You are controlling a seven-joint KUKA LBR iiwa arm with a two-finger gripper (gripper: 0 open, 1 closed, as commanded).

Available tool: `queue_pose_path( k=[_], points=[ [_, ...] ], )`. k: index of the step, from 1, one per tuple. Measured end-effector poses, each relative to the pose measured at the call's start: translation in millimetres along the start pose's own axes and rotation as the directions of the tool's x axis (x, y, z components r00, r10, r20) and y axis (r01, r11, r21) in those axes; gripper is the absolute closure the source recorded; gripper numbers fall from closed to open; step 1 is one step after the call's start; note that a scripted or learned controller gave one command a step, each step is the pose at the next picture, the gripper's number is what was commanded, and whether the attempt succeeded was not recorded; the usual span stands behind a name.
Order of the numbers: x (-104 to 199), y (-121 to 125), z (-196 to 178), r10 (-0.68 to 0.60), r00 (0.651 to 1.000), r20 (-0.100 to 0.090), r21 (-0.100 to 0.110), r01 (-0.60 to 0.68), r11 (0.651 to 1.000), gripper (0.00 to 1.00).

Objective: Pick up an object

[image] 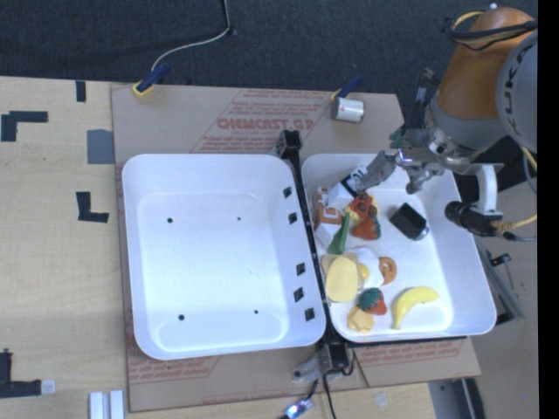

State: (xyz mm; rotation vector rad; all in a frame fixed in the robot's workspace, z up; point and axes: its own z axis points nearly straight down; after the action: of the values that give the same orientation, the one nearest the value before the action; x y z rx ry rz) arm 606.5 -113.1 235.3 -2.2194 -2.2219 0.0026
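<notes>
Objects for this pick all lie in the right bin, so take that bin as your landmark. At its middle sits a cluster: an orange-red toy with a green stalk beside it. A black block lies just right of them, a yellow oval piece nearer the front edge, and a banana at the front right. The left bin sits alongside.

Your gripper hangs over the back part of the right bin, above the red toy and black block. You cannot tell from here whether it is released or clenched, and nothing is seen between its tips.

Watch the crowding: a descent into the cluster could land on two pieces at once, nudge the block aside, or close on nothing.
</notes>
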Motion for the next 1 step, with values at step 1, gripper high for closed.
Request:
queue_pose_path(
  k=[1],
  points=[
    [-15.9, 25.8, 88.5, -0.001, 1.000, 0.004, -0.030, 0.001, 1.000, 0.00]
  ],
)
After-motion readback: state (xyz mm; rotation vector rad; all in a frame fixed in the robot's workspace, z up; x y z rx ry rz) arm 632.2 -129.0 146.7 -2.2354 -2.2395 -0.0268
